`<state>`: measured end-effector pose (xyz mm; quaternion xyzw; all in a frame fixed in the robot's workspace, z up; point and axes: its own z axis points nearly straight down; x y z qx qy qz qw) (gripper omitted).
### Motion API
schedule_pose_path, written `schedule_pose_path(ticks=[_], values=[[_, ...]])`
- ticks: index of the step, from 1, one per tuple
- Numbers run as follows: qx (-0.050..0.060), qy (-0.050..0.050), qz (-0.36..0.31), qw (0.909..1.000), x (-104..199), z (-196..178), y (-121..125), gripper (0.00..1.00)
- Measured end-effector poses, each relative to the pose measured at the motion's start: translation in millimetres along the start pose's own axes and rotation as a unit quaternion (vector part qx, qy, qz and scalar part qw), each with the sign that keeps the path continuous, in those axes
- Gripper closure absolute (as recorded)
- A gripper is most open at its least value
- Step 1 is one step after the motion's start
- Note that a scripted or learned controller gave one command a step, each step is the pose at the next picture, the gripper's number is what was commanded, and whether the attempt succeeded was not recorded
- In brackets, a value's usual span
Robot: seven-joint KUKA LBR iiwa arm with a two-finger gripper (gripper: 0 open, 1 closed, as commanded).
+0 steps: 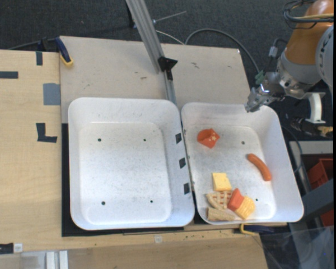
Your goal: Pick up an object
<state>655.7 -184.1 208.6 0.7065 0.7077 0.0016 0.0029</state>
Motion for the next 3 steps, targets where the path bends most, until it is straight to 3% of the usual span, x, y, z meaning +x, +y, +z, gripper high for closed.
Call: schedule_pose_path(ticks=[1,3], values=[[0.003,0.001,0.000,1.0000,0.5,-3.2,0.3,1.00],[0.004,0.002,-0.002,1.0000,104.4,9.2,-3.4,1.00]])
